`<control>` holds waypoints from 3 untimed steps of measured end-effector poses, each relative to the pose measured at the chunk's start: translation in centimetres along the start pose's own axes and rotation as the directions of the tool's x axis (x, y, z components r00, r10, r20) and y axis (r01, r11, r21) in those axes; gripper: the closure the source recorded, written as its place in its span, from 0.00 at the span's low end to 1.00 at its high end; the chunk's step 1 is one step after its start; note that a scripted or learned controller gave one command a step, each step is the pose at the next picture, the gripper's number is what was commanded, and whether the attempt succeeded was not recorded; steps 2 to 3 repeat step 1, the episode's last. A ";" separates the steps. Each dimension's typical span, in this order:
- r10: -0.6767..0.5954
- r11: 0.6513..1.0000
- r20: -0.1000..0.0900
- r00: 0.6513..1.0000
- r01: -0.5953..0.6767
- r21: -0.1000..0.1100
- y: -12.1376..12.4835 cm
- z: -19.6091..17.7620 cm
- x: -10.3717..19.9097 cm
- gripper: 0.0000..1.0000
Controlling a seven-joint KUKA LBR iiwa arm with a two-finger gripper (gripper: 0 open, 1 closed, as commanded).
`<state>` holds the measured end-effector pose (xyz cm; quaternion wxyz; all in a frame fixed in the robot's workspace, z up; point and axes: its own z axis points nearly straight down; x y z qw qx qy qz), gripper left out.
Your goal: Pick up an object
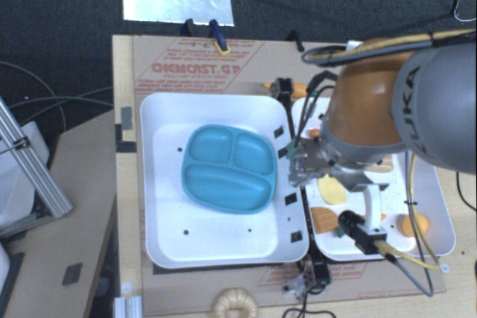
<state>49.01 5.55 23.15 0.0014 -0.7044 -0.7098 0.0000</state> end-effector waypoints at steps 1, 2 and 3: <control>0.007 1.000 0.002 1.000 -0.007 0.000 1.0 1.8 -0.7 1.00; 0.007 1.000 0.002 1.000 -0.007 0.000 1.0 1.8 -0.7 1.00; 0.007 1.000 0.002 1.000 -0.007 0.000 1.0 1.8 -0.7 1.00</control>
